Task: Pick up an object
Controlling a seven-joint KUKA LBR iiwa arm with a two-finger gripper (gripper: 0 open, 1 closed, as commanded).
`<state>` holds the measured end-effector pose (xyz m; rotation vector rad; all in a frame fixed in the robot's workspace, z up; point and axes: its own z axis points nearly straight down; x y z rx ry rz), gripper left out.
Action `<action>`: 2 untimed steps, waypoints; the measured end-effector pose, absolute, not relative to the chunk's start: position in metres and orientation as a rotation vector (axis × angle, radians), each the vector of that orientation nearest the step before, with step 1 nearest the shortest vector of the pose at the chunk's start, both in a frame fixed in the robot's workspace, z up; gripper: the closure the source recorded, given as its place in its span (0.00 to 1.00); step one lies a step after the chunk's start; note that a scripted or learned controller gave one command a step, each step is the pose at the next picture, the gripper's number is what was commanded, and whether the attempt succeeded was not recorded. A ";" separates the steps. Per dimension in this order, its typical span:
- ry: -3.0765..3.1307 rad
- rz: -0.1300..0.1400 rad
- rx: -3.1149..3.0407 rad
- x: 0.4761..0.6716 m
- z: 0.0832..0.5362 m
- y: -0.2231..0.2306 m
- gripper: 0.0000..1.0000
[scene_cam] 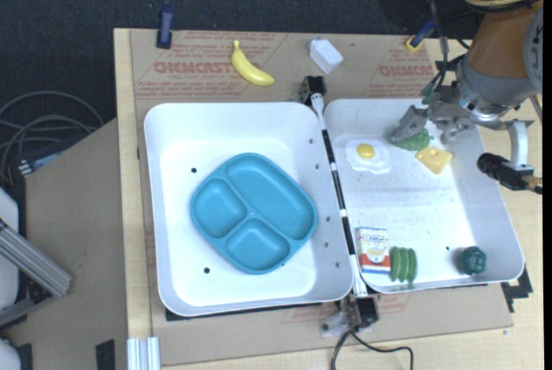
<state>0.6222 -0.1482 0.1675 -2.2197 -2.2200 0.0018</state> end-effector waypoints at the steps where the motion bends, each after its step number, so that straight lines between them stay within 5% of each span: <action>1: -2.222 -0.001 -2.223 0.661 0.098 -0.142 0.00; 2: -2.220 0.000 -2.222 0.575 0.168 -0.139 0.00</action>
